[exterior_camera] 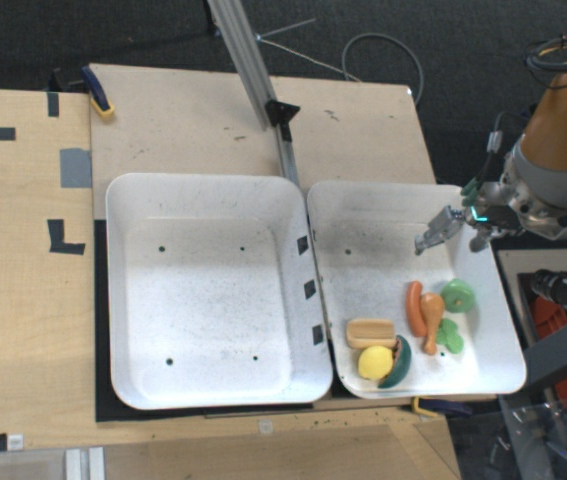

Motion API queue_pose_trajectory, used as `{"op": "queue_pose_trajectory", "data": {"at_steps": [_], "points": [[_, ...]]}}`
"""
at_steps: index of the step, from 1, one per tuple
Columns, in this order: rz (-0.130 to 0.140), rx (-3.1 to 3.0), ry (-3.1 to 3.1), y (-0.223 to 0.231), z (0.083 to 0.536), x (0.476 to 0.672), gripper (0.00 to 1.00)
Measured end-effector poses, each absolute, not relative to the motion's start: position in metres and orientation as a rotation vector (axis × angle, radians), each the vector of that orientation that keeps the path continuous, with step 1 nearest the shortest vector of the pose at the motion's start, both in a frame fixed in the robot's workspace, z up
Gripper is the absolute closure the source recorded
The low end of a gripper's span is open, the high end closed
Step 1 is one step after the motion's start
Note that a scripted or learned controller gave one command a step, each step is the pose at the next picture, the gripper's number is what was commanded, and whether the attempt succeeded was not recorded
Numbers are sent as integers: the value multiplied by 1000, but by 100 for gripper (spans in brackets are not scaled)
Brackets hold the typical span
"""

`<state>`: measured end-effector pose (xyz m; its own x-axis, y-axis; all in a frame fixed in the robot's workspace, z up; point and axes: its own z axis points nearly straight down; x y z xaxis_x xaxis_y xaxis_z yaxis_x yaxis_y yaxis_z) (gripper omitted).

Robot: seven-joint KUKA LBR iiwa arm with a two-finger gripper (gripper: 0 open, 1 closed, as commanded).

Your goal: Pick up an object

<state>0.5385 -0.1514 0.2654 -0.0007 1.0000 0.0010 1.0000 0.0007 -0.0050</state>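
Several toy foods lie in the near right part of the right bin [363, 203]: a red sausage [415, 306], an orange carrot [431, 320], a round green piece [457, 296], a small green piece [450, 338], a tan bread block [370, 332], a yellow lemon [374, 362] and a dark green curved piece [401, 363]. My gripper [455, 238] hangs over the right bin's far right side, above and behind the green piece. Its fingers stand apart, open, with nothing between them.
The left bin [123, 268] sits beside the right one, their rims touching in the middle. A slanted metal rail [248, 53] runs from the top down to the bins' junction. Cables lie on the dark floor behind the bench.
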Motion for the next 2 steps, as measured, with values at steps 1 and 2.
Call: {"op": "queue_pose_trajectory", "data": {"at_steps": [1, 2], "points": [[1, -2219, -2223, -151, 268, 539, 0], [8, -2216, -2217, -150, 203, 537, 0]]}}
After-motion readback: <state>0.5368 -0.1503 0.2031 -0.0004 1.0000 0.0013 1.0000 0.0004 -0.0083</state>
